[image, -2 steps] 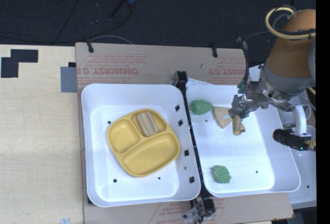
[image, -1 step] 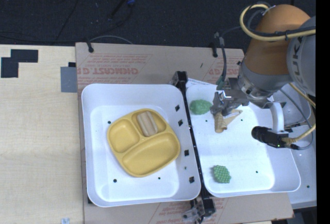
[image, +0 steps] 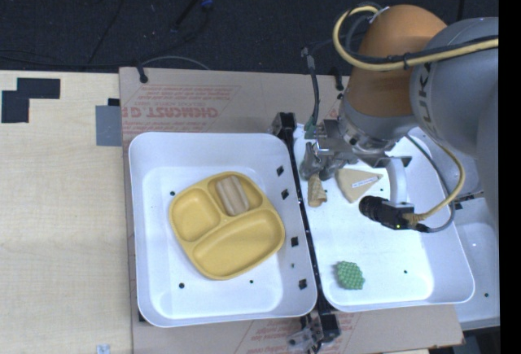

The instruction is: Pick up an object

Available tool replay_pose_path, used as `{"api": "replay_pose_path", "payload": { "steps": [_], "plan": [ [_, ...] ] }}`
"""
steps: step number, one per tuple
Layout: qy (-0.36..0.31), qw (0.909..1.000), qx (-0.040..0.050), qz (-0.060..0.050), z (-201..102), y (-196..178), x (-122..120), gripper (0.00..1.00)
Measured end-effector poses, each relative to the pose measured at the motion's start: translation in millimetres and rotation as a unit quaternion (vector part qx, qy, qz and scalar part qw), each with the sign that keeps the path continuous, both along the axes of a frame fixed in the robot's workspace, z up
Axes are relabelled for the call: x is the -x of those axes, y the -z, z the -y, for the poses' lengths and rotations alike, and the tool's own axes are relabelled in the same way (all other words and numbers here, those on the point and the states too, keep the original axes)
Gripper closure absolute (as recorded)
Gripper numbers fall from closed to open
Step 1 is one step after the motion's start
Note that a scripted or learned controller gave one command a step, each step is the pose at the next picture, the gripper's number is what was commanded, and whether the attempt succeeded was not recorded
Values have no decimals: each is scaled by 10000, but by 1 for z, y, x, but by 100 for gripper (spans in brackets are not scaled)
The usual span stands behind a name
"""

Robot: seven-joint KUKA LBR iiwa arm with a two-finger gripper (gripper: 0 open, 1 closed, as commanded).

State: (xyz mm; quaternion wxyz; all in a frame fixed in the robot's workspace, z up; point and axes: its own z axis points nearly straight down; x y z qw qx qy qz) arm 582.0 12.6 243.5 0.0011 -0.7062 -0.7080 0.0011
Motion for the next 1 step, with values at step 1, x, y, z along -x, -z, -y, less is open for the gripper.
{"api": "replay_pose_path", "payload": {
  "steps": [1],
  "plan": [
    [0, 10000, 1, -10, -59, 6, 4, 100]
  ]
}}
